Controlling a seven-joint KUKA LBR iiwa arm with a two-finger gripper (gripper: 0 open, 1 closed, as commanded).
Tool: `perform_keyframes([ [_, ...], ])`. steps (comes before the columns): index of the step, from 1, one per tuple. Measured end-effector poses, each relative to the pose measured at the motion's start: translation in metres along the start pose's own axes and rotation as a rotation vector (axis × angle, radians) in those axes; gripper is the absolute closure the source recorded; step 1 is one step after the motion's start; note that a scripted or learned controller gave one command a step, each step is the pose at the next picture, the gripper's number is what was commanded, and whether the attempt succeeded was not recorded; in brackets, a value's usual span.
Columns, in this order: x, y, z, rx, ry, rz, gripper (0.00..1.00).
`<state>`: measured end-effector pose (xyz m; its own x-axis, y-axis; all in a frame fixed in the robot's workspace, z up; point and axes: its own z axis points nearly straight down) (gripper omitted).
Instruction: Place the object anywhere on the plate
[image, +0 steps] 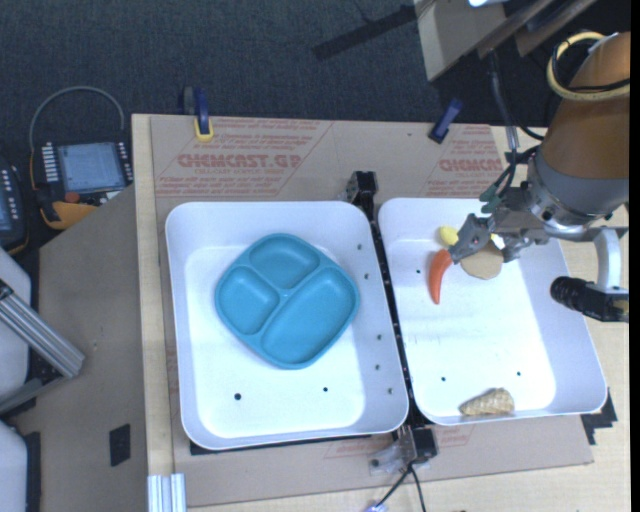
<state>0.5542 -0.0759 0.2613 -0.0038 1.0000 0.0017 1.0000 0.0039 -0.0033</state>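
Right now we are hovering over the right bin (570, 380) with our gripper (487, 238) low at its far end, directly over a small cluster of play food. How far the jaws are standing apart we cannot tell from this slanted view, nor whether anything is sitting between them.

We are reading the orange carrot-like piece (438, 276) as the likely object; it is lying on the bin floor just left of the gripper, tilted, apparently not lifted. A small yellow piece (447, 236) is lying just beside its upper end, and a tan round piece (483, 266) is sitting partly under the gripper.

To do this step well, we are judging that the jaws should be centring on one item alone, straddling its narrow width, since the three pieces are crowding each other and a neighbour could get nudged or pinched along.

Containers: the right bin is also holding a tan, bread-like piece (487, 402) near its front edge, well apart from the cluster. The left bin (200, 400) is holding the blue divided plate (287, 299), three compartments, nothing in them. Both bins are resting side by side on the bench (150, 300).
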Motion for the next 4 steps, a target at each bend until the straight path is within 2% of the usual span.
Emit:
perform_keyframes([
  [3,0.165,-0.033,0.006,0.0,0.0,-0.001,1.0],
  [4,0.221,-0.042,0.035,0.004,-0.001,-0.002,1.0],
])
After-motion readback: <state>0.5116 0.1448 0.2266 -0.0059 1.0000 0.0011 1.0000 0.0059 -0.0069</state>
